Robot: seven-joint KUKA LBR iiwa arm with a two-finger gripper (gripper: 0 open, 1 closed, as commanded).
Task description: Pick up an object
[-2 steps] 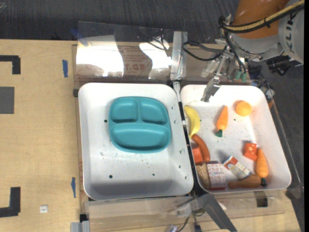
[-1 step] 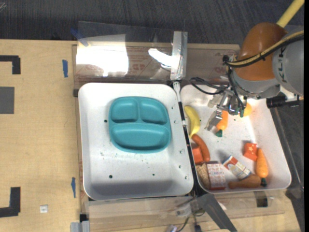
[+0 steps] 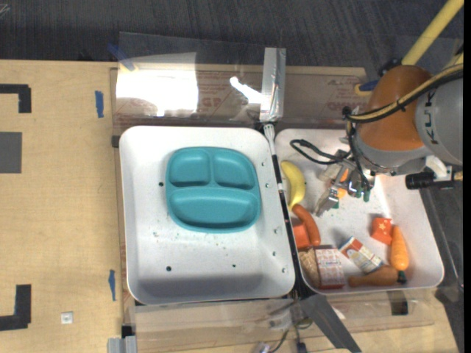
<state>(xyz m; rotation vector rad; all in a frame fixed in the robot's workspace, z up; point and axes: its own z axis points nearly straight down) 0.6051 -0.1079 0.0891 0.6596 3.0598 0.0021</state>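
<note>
Grey and orange, the arm [image 3: 412, 120] comes in from the right and hangs its hand [image 3: 344, 186] low over the upper middle of the right bin [image 3: 430, 230]. Whether the hand is open or closed cannot be told: the parts at its tip are small and cluttered, and nothing can be made out held there.

Just to the left of the hand, against the bin's left wall, lies a yellow banana [image 3: 294, 182]. Below and left of the hand sits a red-orange sausage-shaped piece [image 3: 307, 225], with a smaller orange block [image 3: 299, 236] touching it on its left. Further below the hand is a printed box [image 3: 328, 265], and beside that a small red and white packet [image 3: 362, 254]. Below and to the right of the hand lie an orange cube-like piece [image 3: 381, 230], an orange carrot [image 3: 399, 248] standing roughly lengthwise, and a brown sausage-like item [image 3: 374, 276] along the bin's lower edge.

Well to the left of the hand, the left bin [image 3: 147, 263] holds a teal divided plate [image 3: 213, 188]. Both bins rest on the bench [image 3: 59, 219], with a clear plastic sheet [image 3: 191, 87] behind the left bin.
</note>
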